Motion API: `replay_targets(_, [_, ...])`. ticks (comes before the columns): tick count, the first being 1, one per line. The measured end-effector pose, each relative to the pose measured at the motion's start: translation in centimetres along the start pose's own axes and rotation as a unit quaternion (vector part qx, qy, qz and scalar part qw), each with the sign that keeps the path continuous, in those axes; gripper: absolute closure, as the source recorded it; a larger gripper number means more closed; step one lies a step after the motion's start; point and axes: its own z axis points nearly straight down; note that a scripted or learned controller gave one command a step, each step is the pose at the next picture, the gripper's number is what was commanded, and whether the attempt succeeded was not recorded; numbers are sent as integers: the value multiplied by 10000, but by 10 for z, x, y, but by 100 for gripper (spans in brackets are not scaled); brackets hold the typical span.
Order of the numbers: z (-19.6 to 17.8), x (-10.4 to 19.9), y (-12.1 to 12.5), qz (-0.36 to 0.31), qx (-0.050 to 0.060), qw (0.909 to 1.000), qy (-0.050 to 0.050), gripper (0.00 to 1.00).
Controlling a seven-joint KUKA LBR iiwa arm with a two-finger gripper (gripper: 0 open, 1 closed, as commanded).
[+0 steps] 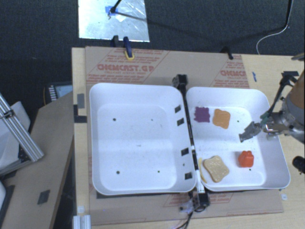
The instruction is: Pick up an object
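Near edge of right bin (274, 182): toast-shaped piece (216, 168) lying flat by the divider, red block (246, 159) to its right, well apart. Red block sits just below and slightly left of the hand (249, 131), nearest thing to it; likely the easiest pick, a short drop toward the near wall. Hand poised over the right half of the bin, nothing between the fingers; whether spread wide or narrow, cannot tell from this angle. Arm reaching in from the right rim. Farther back: orange piece (221, 118) and purple piece (202, 114) side by side, almost touching, up-left of the hand. Orange piece's long axis running near-to-far. Left bin (102, 97) alongside on the surface (157, 63), cardboard sheet under both. No pick made yet, by the look of it.
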Motion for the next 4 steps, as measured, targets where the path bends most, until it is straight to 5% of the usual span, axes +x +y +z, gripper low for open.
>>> replay_targets(2, [167, -23, -2, 15, 10, 10000, -1, 0])
replay_targets(3, [152, -23, -1, 8, -12, 10000, -6, 100])
replay_targets(4, [163, 44, 39, -41, -10, 10000, 6, 100])
